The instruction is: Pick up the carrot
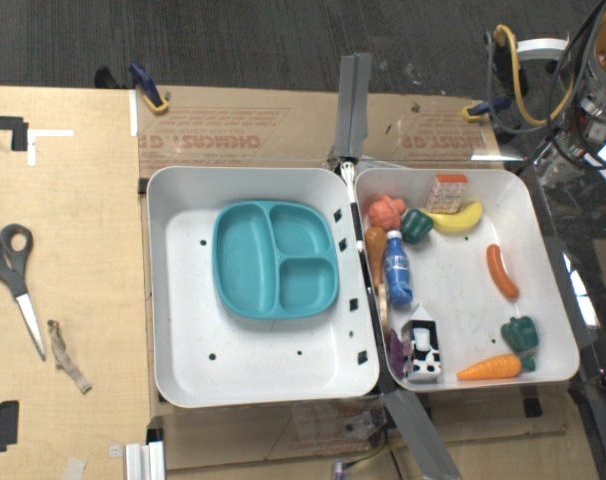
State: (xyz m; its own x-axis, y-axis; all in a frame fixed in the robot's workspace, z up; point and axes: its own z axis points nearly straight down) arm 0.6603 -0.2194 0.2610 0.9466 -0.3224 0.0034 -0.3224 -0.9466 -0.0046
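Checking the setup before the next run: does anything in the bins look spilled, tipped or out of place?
Nothing stands out. The carrot lies flat near the right bin's front wall beside a green pepper, and the teal plate sits flat in the left bin.

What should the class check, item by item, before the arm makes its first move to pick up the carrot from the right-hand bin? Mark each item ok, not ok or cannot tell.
1. Carrot lies in the right bin, near its front wall: ok.
2. Carrot's top is uncovered, nothing lying over it: ok.
3. Space around the carrot: not ok; the green pepper sits very close above its thick end.
4. Room between carrot and the bin's front wall for a finger: cannot tell, it looks tight.
5. Black-and-white carton stands apart from the carrot's tip: ok.
6. Sausage lies well away from the carrot: ok.
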